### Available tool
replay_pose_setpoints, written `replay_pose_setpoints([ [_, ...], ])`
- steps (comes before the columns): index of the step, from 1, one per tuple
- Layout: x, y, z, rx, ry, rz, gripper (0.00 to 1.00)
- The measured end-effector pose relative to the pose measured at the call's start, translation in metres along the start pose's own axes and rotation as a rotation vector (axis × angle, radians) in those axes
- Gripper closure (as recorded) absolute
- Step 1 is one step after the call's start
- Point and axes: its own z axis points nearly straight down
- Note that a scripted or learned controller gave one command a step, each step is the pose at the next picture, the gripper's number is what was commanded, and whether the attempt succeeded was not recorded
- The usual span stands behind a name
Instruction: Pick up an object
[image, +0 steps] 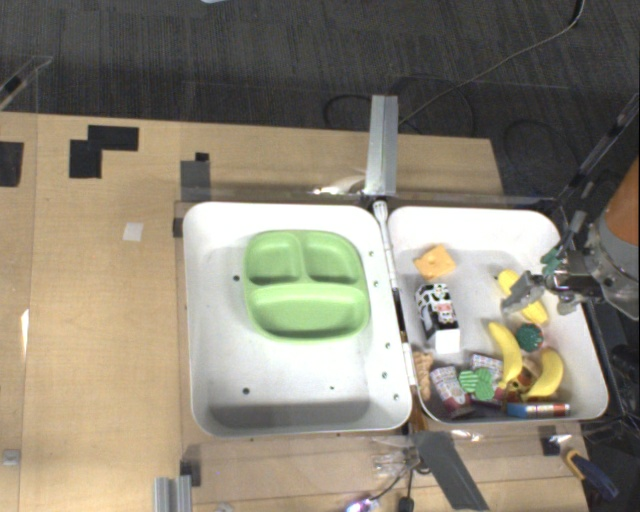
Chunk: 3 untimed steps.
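**Toys waiting, none picked yet**

Toys are sitting in the right bin: orange piece at 11 o'clock, cow toy near the middle-left, bananas & small stuff piling up at 5 o'clock. The gripper is hanging over the bin's 3 o'clock side, w/ a yellow bit just beside it. Can't tell how wide it's opening or if it's holding anything. Green plate is lying in the left bin. Job is looking not done; grab & lift are left.
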Motion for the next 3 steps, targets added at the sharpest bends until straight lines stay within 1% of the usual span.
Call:
replay_pose_setpoints([
  [1, 0.007, 0.049, 0.106, 0.001, 0.0, -0.001, 0.0],
  [2, 0.016, 0.02, 0.142, -0.042, -0.005, -0.01, 0.0],
  [3, 0.012, 0.094, 0.148, -0.046, -0.007, -0.14, 0.0],
])
